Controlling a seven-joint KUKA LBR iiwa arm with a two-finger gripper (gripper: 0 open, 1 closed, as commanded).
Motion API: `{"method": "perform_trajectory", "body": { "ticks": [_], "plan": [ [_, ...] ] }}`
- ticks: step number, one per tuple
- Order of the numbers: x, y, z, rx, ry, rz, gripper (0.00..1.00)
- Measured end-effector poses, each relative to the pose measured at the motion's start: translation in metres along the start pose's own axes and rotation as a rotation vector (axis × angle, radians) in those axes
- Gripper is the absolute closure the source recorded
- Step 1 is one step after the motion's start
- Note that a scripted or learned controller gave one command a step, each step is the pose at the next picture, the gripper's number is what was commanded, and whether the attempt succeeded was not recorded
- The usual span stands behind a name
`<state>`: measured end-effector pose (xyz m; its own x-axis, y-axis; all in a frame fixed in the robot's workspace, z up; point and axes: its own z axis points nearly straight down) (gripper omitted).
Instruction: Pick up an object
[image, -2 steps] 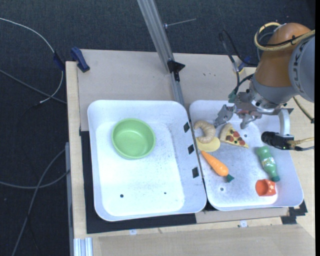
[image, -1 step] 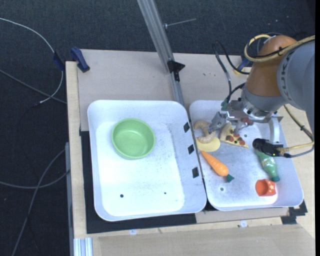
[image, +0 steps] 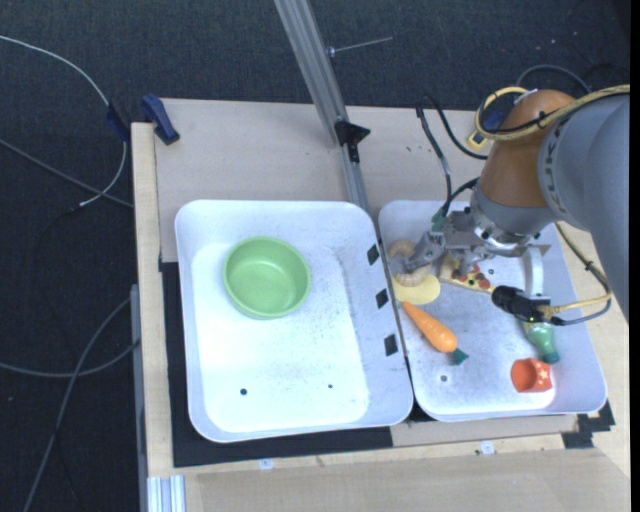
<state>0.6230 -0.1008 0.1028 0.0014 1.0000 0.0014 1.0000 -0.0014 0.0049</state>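
Gripper (image: 432, 252) hangs low in the right bin (image: 580, 395), right over the pale yellow piece (image: 420, 291) at that bin's left wall; whether its grip is apart or together, I cannot tell. Just below the yellow piece lies the carrot (image: 432, 327). Farther right sits an orange-red cup (image: 531, 375). Across in the left bin (image: 200, 400) rests a green bowl (image: 266, 277).

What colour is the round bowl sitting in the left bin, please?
The round plastic bowl is light green, seen clearly in the camera view.
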Motion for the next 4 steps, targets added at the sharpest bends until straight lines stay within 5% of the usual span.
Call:
{"method": "perform_trajectory", "body": {
  "ticks": [1,4],
  "plan": [
    [0.000,0.002,-0.015,-0.011,-0.002,0.000,1.00],
    [0.008,0.013,-0.168,-0.005,0.000,-0.004,1.00]
  ]
}}
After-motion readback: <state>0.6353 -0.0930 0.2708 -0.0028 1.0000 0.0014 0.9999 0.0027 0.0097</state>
